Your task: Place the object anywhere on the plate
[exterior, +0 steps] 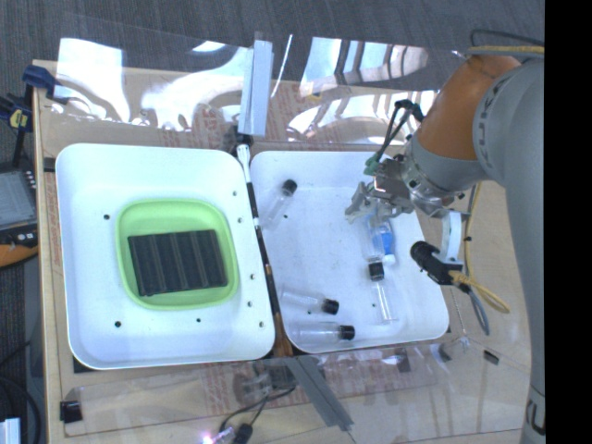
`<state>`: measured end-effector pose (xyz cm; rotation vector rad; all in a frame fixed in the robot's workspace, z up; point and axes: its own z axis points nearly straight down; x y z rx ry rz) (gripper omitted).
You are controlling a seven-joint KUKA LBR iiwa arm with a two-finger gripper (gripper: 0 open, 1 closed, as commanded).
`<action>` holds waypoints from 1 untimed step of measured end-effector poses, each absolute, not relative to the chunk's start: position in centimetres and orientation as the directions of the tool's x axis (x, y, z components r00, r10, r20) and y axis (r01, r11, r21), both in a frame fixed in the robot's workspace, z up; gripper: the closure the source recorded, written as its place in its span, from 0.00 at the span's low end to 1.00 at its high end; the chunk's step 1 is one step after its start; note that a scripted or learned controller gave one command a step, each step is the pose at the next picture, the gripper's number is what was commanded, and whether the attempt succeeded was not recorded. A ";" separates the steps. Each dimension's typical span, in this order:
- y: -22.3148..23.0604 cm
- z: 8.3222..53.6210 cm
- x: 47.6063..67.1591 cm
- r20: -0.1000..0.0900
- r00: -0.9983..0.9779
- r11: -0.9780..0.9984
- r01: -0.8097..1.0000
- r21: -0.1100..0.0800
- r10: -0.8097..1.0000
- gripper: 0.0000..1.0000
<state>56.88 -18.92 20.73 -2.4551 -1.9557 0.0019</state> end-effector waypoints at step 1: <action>-18.9 20.7 56.9 0.001 0.223 -0.223 0.975 -0.003 0.975 0.00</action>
